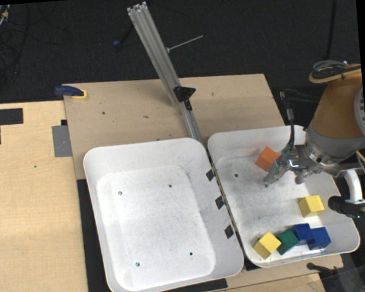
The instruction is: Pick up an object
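In the right bin [250, 193], an orange block [267, 158] lies near the back. A yellow block [311, 205] sits toward the right side. Along the front edge, another yellow block [266, 245], a green block [287, 240] and a blue block [311, 236] are clustered together. My gripper [284, 178] hangs low over the bin's middle right, just in front and to the right of the orange block. It is open, its two fingers spread apart with nothing between them.
The left bin [153, 214] lies beside the right one, joined by black clips [218, 201]. A slanted metal rail [162, 61] rises behind the bins. The arm's orange band [338, 106] stands at the right edge.
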